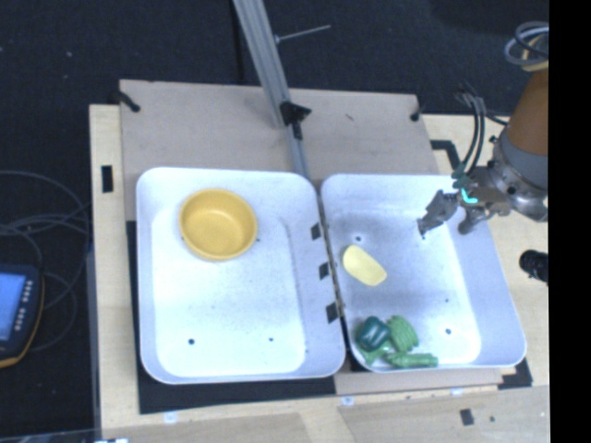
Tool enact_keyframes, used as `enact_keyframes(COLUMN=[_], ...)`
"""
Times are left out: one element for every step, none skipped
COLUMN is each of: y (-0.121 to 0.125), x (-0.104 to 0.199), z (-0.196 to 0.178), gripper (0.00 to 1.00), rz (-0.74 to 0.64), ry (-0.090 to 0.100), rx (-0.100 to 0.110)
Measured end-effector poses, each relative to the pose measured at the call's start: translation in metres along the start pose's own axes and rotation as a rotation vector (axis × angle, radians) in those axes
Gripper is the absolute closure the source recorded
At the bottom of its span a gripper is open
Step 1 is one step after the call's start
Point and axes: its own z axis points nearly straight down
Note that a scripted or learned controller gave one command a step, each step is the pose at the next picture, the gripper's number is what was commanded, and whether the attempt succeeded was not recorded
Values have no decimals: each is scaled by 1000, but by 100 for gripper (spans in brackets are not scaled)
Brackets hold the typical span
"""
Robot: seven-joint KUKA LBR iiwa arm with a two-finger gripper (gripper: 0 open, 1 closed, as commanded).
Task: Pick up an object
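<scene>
The tool (450,216) is seen over the upper right part of the right bin (489,326), fingers spread wide w/ nothing between them. No object is held yet, so the step in hand is judged to be the approach.

Nearest candidate: a pale yellow piece (364,266), lying flat on the bin floor, down-left of the tool & well apart from it. It sits just beside the divider, so a descent is best made w/ the fingers set across its short side, parallel to the wall, to keep one finger from striking the rim. A green cluster (390,338) is packed into the bin's near corner, touching the wall; a grasp there is judged harder, as little room is left for a finger.

A yellow bowl (218,223) rests in the left bin (231,340), upper left, far from the tool.

Both bins are set side by side on a tan tabletop (369,127). A grey rail (263,49) slants in from the top. Dark floor w/ cables is seen around, & a pendant (17,307) at the left edge.
</scene>
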Motion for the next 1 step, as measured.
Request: enact_keyframes(y=[0], x=[0], z=[0], gripper=[0], rz=[0], ry=[0], rx=[0])
